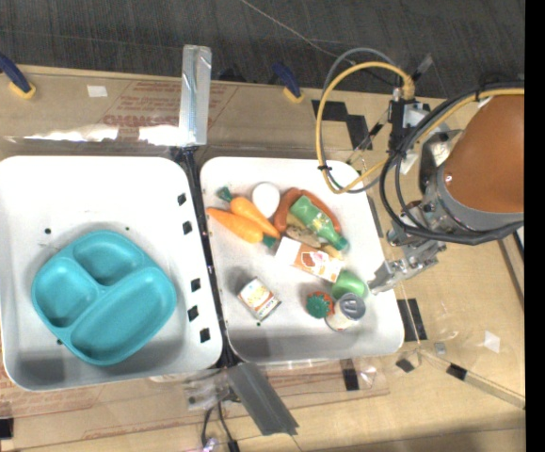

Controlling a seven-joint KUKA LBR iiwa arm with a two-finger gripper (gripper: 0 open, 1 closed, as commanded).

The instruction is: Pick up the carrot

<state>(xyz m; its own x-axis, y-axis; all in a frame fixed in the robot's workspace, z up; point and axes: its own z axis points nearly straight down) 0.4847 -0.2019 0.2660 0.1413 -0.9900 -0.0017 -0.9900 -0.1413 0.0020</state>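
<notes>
In the camera view the carrot [237,217] lies in the right bin [291,342], at its upper left near the divider, beside an egg [265,197] and a green bottle [315,220]. The tool [396,269] hangs over the bin's right rim, well apart; whether it is open I cannot tell. The approach seems not yet begun: next it must cross leftward and descend over the carrot.

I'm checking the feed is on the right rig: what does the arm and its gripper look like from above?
The arm is grey with a broad orange band above the wrist. Black cables loop around it, and a yellow hose arcs up behind it to a small black fitting. The gripper is a small silvery metal piece at the right bin's edge; its fingers are too small to make out.
</notes>
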